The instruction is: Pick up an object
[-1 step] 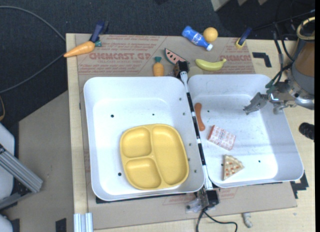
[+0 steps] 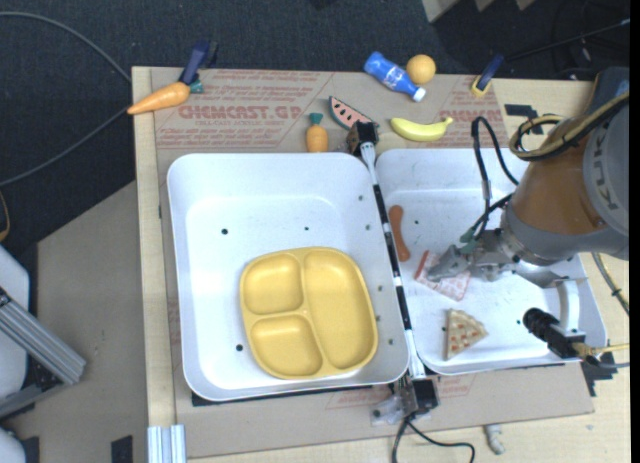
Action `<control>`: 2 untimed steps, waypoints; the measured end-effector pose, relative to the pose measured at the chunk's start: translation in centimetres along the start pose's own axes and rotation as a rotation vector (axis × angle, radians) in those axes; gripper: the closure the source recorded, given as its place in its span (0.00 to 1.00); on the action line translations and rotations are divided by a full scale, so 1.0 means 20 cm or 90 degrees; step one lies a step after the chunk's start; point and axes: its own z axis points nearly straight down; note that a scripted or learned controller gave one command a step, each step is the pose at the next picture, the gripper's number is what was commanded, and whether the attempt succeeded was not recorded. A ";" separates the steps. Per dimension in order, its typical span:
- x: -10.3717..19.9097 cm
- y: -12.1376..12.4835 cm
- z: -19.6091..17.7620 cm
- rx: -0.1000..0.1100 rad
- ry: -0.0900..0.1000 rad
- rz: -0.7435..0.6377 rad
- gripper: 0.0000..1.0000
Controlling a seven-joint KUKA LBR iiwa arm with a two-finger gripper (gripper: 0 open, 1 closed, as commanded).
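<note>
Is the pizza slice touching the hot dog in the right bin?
Apart. The camera view shows bare white bin floor between the pizza slice and the hot dog.

bench | two white bins | carrot, banana, bottle, watermelon slice

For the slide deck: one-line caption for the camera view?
End effector over a packet in the right bin; yellow divided plate in the left.

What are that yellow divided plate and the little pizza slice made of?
The yellow plate looks like moulded plastic: one even colour, rounded compartments, a soft sheen. The pizza slice in the right bin seems a toy, probably plastic or rubber; too small to tell which.
</note>
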 end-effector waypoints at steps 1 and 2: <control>-0.50 0.12 -0.01 -0.002 0.002 -0.001 0.00; -0.50 0.13 -0.06 -0.006 -0.001 0.000 1.00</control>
